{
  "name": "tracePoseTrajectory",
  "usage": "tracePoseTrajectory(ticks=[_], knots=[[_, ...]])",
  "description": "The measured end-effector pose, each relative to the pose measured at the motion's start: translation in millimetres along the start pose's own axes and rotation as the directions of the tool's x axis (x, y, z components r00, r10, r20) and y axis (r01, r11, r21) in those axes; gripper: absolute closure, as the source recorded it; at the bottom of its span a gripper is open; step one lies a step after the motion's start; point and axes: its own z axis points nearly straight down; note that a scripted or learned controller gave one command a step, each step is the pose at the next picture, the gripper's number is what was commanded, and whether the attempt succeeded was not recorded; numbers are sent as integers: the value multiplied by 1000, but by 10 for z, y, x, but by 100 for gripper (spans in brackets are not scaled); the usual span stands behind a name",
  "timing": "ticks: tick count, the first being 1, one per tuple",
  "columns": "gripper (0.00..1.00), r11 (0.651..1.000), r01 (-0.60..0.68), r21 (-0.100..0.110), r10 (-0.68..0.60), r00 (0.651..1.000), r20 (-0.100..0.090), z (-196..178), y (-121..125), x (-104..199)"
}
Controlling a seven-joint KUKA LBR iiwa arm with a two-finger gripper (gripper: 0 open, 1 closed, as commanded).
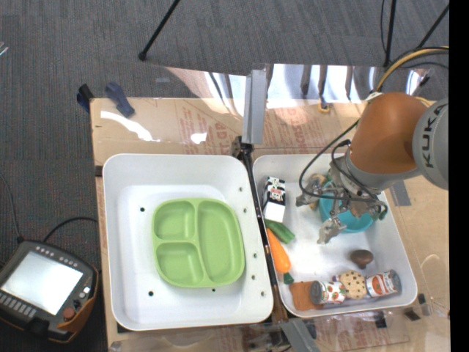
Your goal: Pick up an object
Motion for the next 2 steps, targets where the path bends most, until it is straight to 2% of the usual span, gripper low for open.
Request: tracePoseTrajectory(ticks=[1,2], knots=[[100,1000,2,0,-2,1000,5,-110,9,-20],[0,1000,3,0,-3,1000,4,-104,12,-18]])
